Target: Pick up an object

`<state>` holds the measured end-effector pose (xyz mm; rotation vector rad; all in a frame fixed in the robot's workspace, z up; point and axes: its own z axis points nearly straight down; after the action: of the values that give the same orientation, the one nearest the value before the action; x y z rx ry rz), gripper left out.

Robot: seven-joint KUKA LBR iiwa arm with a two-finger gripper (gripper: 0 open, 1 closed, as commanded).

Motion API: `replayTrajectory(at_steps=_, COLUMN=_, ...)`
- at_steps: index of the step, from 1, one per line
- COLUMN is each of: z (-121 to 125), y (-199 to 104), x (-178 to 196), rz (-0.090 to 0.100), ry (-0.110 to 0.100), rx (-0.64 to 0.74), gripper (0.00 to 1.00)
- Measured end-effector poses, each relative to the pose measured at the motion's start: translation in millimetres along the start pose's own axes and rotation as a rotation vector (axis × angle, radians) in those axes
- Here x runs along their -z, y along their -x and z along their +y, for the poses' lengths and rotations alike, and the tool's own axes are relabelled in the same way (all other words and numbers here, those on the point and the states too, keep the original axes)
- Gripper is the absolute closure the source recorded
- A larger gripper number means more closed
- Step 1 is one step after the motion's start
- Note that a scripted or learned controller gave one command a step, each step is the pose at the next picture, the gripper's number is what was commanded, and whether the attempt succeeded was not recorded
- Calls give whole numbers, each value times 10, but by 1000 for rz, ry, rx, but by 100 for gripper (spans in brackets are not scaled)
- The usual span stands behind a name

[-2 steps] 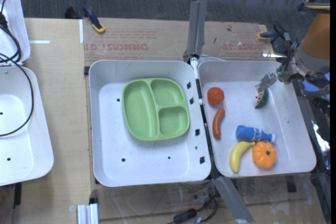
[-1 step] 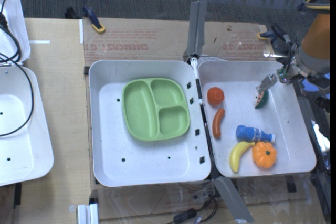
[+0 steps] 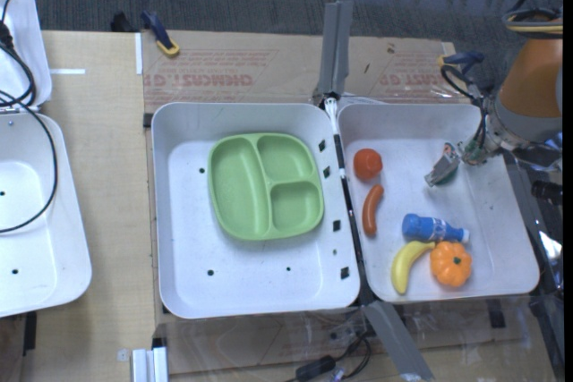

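Objects for picking lie in the right-hand white bin (image 3: 519,277): a round red tomato (image 3: 367,163) near the bin's left wall, a red-orange sausage (image 3: 372,209) just below it, and, nearer the front, a blue bottle (image 3: 431,228) lying on its side. A yellow banana (image 3: 405,264) curves beside and below the bottle, and an orange pumpkin (image 3: 450,264) sits just right of the banana, touching or nearly touching the bottle's underside.

One grey arm (image 3: 534,94) with an orange band reaches in from the right, over the far right corner of this bin. Its gripper (image 3: 444,167) hangs low above the bin floor, well apart from the bottle and to the right of the tomato. Nothing sits between the fingers; whether they are spread wide or drawn close cannot be told from this angle.

On the left, the second white bin (image 3: 179,282) holds a green divided plate (image 3: 266,184) with three compartments, lying flat near its middle. Both bins rest on a brown cardboard-covered bench (image 3: 98,85). A small blue and yellow clamp (image 3: 159,35) lies at the bench's far edge.
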<state>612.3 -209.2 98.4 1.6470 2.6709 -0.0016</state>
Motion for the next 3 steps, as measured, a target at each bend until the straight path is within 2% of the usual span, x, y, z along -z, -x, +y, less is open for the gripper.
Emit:
replayTrajectory(at_steps=1, z=6, y=11, x=105, rz=-3, ry=3, rx=-2, gripper=100)
replayTrajectory(at_steps=2, z=7, y=9, x=102, rz=-2, ry=3, rx=-2, gripper=0)
replayTrajectory(at_steps=3, z=450, y=-81, x=-62, rz=1, ry=1, rx=54, gripper=0)
